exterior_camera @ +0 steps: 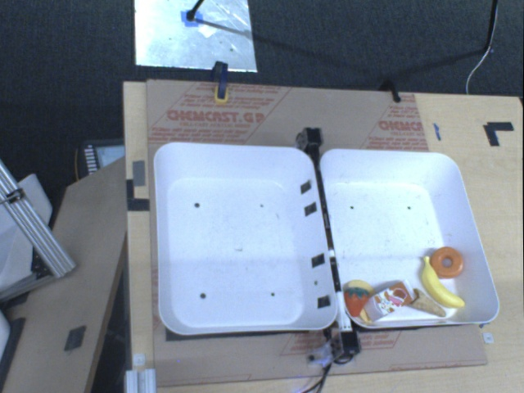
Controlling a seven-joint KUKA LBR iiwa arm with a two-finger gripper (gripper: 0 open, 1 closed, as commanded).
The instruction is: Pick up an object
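Scanning left to right. A silver metal rail [33,232] is leaning at the far left, off the counter [139,301]. A shiny foil sheet [195,23] is lying on the dark floor past the counter's far edge, with a yellow clamp [221,87] sitting just below it on the brown protective sheet [360,109] printed with red lettering.

The left bin [172,219] is sitting beside the right bin [393,170], their inner walls touching along a strip of black clips [315,236].

All pickable items are crowding the right bin's near edge, toward its right corner:
- a round toy fruit [358,295], red-orange with a yellow top, is sitting against the inner wall at the near-left corner
- a small white packet [389,300] with red print is lying flat, touching the fruit
- a tan wedge-shaped piece [427,304] is lying just right of the packet; too small to identify
- a yellow banana [440,283] is lying curved, its lower end over the wedge
- an orange ring [447,261], doughnut-like with a darker centre, is sitting at the banana's upper end, nearest the right wall

Items are touching or nearly touching in a row. As for the claw, I cannot tell whether it is open or closed.
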